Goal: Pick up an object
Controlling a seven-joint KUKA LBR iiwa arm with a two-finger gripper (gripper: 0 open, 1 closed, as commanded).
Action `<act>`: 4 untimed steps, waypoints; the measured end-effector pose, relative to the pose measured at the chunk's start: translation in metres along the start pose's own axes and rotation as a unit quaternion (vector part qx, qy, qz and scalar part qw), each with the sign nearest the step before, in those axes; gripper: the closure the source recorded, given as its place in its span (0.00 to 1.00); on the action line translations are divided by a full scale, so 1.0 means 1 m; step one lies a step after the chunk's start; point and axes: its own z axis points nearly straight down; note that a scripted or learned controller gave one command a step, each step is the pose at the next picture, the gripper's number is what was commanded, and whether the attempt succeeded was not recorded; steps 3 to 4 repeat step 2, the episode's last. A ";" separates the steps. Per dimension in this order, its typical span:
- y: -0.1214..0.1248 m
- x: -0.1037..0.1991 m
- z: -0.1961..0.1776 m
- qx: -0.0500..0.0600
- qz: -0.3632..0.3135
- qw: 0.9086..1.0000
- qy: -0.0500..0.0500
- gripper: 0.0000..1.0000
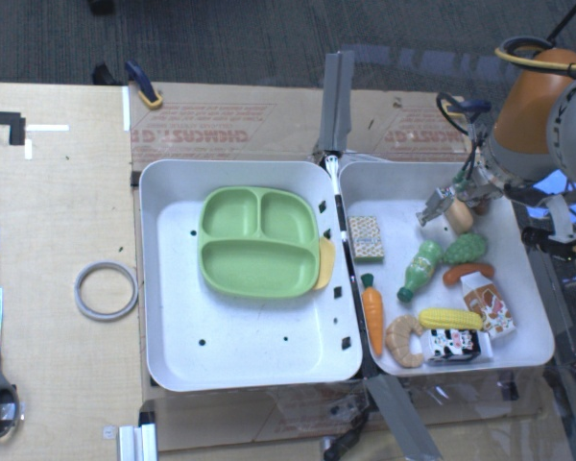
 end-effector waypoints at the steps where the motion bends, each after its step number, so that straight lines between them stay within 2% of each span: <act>1: 0.001 -0.001 -0.011 -0.002 0.000 1.000 -0.002 1.00; 2: 0.024 0.049 -0.096 0.004 0.158 0.987 0.001 1.00; 4: 0.024 0.049 -0.096 0.004 0.158 0.987 0.001 1.00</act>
